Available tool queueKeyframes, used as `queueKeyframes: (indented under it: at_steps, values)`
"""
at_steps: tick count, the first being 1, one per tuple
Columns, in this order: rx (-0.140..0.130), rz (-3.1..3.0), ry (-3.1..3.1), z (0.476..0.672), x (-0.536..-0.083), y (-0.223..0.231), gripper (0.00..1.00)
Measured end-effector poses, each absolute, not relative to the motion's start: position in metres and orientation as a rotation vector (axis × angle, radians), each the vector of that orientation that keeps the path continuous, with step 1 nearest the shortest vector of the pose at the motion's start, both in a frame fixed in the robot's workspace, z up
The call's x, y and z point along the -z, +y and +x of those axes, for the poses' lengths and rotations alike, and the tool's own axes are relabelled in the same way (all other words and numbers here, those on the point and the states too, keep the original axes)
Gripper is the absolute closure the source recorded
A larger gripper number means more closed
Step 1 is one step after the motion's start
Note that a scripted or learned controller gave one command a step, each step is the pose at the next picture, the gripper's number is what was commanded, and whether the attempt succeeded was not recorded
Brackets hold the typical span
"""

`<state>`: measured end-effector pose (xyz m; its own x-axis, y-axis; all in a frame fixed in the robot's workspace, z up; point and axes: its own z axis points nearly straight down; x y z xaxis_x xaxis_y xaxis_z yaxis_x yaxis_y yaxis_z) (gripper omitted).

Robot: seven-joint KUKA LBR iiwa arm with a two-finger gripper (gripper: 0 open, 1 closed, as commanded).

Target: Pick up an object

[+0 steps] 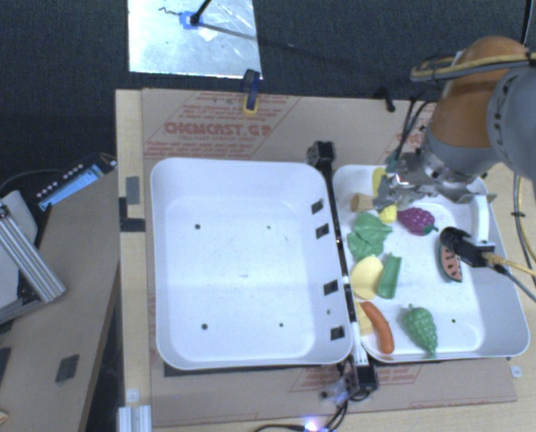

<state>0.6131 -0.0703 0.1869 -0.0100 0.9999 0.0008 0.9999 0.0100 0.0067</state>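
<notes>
Looking down on a bench, the bottom of the frame nearest. Two shallow white bins sit side by side: the left bin (pixel 241 259) fills the middle of the frame, and the right bin (pixel 497 318), at lower right, holds a cluster of toy foods, gathered there as the stock to pick from. Nearest lie an orange carrot (pixel 379 327) and a bumpy green vegetable (pixel 420 326) by the bottom rim, with bare floor to their right. Further up are a yellow piece (pixel 366 275), a green stick (pixel 389 275) and a watermelon slice (pixel 451 264) at right, then leafy greens (pixel 370 232) and purple grapes (pixel 416 219). Above these, at upper right, the gripper (pixel 395 187) hangs low over the bin's far left corner, close to the dividing wall, leaving little side room there. How it is set cannot be told, and nothing shows as held.
</notes>
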Motion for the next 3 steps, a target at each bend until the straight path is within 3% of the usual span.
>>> queueKeyframes:
  at_steps: [1,2,3]
  values:
    - [0.003,2.222,2.23,0.51,-0.184,-0.029,1.0]
    - [-0.01,2.206,2.233,0.544,-0.221,0.04,1.0]
    - [-0.004,2.211,2.234,0.51,-0.234,0.089,1.0]
